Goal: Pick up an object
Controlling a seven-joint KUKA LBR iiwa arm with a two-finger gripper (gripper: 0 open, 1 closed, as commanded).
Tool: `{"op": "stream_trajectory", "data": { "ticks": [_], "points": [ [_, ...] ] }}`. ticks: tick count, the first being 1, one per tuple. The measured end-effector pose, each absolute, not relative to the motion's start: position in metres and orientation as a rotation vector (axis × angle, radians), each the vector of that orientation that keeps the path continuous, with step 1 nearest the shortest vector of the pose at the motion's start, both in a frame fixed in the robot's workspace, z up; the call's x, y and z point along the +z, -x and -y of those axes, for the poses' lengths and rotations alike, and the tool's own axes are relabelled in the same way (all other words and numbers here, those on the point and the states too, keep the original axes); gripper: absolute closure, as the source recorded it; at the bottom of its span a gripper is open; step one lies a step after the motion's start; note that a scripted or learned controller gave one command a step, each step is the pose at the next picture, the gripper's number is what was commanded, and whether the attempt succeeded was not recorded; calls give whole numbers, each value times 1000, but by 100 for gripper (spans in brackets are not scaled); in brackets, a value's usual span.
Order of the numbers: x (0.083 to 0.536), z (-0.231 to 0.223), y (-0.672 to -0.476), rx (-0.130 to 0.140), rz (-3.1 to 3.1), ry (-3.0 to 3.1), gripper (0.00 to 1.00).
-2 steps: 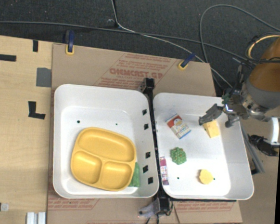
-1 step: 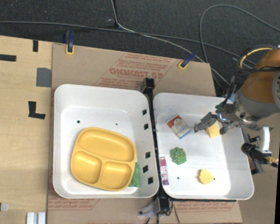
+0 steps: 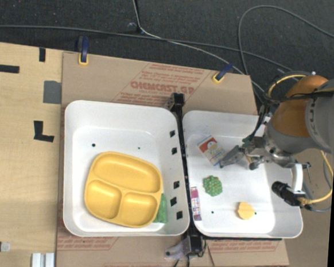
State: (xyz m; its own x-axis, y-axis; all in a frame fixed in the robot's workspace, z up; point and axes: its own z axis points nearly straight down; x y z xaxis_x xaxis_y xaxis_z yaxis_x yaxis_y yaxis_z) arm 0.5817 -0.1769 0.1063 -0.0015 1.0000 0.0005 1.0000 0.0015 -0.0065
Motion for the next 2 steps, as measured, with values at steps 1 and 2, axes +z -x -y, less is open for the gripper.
{"op": "stream_trajectory", "data": {
  "ticks": [1, 2],
  "points": [
    [120, 177, -583, 3, 2223, 2218, 100],
    [176, 181, -593, -3, 2225, 2223, 100]
  ]
}}
